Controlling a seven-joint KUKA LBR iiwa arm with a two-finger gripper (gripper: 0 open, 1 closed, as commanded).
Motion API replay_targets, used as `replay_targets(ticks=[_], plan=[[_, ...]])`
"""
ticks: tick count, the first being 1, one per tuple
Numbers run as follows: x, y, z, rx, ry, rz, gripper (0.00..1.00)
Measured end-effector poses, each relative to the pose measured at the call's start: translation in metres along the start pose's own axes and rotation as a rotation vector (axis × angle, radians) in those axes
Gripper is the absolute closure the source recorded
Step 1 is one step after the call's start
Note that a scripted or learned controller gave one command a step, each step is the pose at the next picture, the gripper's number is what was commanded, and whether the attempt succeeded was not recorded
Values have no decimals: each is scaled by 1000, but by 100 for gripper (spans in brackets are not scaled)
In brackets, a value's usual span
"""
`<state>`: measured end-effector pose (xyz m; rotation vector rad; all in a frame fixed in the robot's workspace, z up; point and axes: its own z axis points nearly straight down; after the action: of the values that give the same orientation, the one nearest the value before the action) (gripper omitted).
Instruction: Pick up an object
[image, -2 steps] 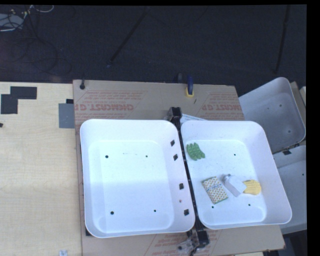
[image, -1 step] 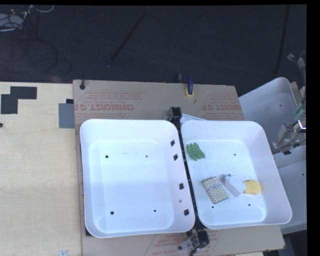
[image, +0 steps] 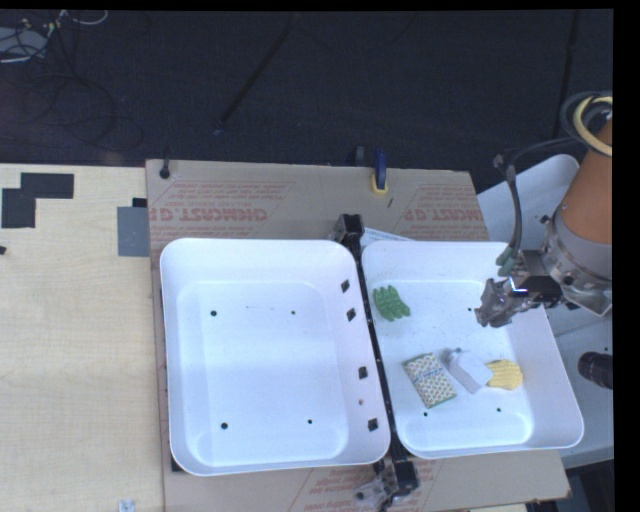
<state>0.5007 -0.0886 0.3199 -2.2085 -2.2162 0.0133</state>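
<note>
White plastic forms both bins; the left bin (image: 190, 300) lies bare of objects, while the right bin (image: 545, 420) carries all the candidates. Nearest the camera in that right bin, a patterned square packet (image: 429, 379), a small grey-white block (image: 466, 372) and a yellow piece (image: 505, 375) sit in a tight row, touching or nearly so. Farther back, a green ridged object (image: 390, 302) lies alone near the divider between the bins. The gripper (image: 494, 308) hangs above the bin's far right part, over bare floor between the green object and the row, and nothing is visibly held; how wide it is set cannot be judged. The pick looks not yet made. The green object has open room all round; the row is crowded.
</note>
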Motion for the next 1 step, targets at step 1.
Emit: replay_targets(ticks=[1], plan=[[82, -25, -37, -15, -1, -6, 100]])
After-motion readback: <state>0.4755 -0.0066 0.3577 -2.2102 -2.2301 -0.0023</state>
